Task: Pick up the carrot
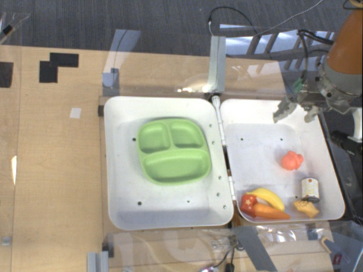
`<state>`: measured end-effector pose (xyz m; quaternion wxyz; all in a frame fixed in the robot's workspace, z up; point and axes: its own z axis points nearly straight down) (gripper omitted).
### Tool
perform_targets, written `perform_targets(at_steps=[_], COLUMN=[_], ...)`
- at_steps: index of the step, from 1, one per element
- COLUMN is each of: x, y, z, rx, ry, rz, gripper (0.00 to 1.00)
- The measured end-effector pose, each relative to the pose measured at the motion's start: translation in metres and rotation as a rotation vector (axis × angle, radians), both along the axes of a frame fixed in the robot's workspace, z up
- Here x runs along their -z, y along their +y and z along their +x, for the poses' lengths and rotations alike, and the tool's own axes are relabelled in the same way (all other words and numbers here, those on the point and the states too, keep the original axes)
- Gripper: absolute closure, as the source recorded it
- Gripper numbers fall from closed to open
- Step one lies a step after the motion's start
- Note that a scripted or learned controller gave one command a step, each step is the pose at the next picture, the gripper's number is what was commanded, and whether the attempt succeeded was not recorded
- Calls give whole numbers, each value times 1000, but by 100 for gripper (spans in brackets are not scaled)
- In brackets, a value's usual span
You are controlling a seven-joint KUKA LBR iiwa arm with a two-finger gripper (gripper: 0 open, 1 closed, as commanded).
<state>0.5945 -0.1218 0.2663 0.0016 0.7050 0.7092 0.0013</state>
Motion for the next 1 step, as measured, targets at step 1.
perform_targets(at_steps=[1], x=[-12], y=[1], z=[2], rx=[-5], ry=[-5], rz=[0], gripper=[100])
